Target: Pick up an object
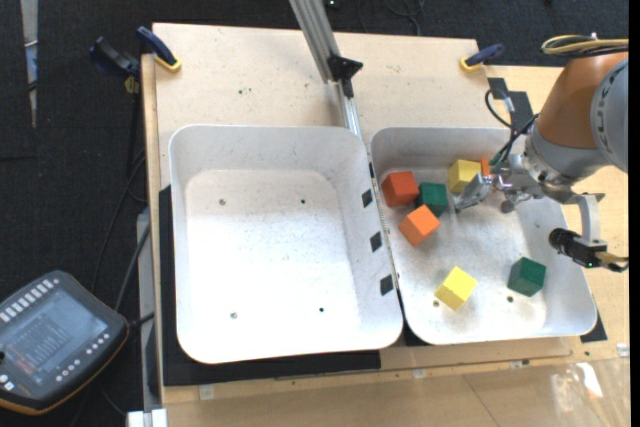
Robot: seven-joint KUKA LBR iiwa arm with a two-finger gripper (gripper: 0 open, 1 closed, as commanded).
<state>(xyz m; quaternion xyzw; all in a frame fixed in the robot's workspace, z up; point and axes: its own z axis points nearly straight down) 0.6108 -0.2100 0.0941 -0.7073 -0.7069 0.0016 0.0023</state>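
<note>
The right bin (560, 315) holds several small blocks. Two orange blocks (401, 186) (420, 223) and a dark green block (433, 197) cluster at its left side. A yellow block (464, 175) lies just right of them. A second yellow block (456, 287) and a second green block (526, 276) sit nearer the front. My gripper (487, 203) is low in the bin, just right of and below the upper yellow block. Its fingers (467, 200) are spread open with nothing between them. A bit of orange (486, 165) peeks out behind the wrist.
The left bin (200, 155) stands beside the right one, sharing a raised divider (375, 215). A slanted metal pole (305, 0) crosses the back of the bench. Clamps (160, 50) (480, 58) sit at the bench's rear corners. A teach pendant (50, 340) lies at front left.
</note>
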